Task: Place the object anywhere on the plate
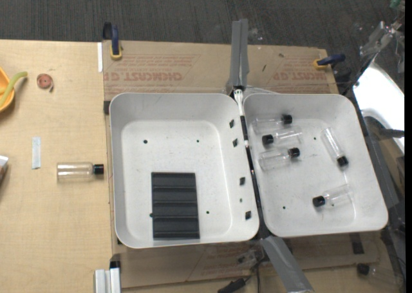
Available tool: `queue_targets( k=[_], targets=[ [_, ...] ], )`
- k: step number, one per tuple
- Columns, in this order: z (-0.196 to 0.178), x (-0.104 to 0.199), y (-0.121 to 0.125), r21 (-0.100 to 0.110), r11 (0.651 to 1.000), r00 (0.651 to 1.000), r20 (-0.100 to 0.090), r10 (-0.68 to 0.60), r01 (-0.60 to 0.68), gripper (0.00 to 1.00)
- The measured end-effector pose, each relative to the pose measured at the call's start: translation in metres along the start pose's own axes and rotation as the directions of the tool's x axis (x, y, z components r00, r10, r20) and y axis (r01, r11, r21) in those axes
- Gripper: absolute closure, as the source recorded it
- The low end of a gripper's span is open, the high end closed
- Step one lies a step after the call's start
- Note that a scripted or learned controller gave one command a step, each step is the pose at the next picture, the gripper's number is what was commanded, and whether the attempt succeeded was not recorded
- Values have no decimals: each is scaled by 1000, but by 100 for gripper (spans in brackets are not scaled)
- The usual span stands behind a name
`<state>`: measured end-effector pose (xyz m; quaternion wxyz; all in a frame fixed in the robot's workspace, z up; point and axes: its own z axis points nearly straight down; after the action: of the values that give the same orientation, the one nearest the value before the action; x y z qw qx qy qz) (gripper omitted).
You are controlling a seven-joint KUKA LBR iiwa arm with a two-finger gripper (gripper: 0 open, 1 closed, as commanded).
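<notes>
**Lying apart — vials and plate in separate bins**

Seen from above, two white bins sit side by side on a cardboard sheet (193,73) held by blue clamps (112,40). The left bin (129,118) holds a black ribbed plate (174,205), lying flat near its front wall with nothing on it. The right bin (360,156) holds five clear vials with black caps, all on their sides: three clustered near the divider (273,120), (280,137), (281,156), one towards the far right (333,145), and one near the front (331,198). None touches the plate. A sixth vial (78,170) lies on the wooden bench (51,234), well left of the bins, near a small white strip (36,153) and a reddish disc (44,80). Whether the gripper is apart or together cannot be told.
</notes>
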<state>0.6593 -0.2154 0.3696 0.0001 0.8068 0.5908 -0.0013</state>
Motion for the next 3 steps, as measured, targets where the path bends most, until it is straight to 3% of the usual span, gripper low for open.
queue_targets(
  k=[1, 2, 3],
  targets=[
    [-71, 59, -19, 1, 990, 990, 0, 138, -138, 0],
    [-70, -7, -38, 3, 939, 939, 1, 344, -344, 0],
    [-70, 42, -22, 2, 867, 867, 1, 498, -498, 0]
  ],
)
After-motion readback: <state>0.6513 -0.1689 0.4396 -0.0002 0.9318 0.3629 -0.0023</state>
